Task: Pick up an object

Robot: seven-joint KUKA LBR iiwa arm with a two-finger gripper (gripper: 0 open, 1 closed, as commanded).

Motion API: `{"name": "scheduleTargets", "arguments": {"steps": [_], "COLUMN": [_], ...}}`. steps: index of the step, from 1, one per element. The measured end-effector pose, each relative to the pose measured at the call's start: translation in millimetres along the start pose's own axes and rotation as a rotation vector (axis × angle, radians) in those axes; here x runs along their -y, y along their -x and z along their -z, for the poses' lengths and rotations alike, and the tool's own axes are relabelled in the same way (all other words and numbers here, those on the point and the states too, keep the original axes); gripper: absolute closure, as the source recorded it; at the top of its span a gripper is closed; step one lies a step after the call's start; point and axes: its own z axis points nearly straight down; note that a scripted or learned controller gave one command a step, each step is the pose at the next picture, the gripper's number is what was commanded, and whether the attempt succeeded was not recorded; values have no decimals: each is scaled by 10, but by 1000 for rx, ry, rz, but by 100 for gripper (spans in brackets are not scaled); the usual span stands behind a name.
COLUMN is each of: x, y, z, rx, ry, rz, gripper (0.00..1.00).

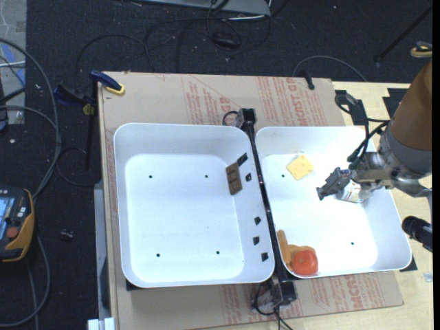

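Item: yellow wedge (300, 166), a small flat piece, pale yellow, possibly a toy cheese slice. It lies on the floor of the right bin (385, 253), toward the far edge of the worktop (172, 98) and nearer the divide between the two bins than the right-hand wall. Judged light and stiff, with a smooth face that may slide under a push; best taken across its narrow sides, pressing down onto the bin floor, since it sits low.

Position against the tool: the pincer (328, 188) hangs over the middle of the right bin, just beside the wedge on the near-right side, not touching it. Its dark fingers point toward the bin divide; whether they stand apart or together cannot be told from here. Nothing is visible between them.

Second item, same bin: orange-red round object (304, 260) with an orange stalk-like piece beside it, in the corner by the divide nearest the worktop's front edge, well apart from the pincer. Judged light and apt to roll.

Left bin (130, 143): small brown block (234, 179) near the wall along the divide.

Arm (412, 129): enters from the worktop's right edge.
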Motion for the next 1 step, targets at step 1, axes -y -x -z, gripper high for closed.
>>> {"name": "scheduleTargets", "arguments": {"steps": [1], "x": [113], "y": [-3], "z": [341], "rx": [0], "ry": [3], "rz": [0], "gripper": [0]}}
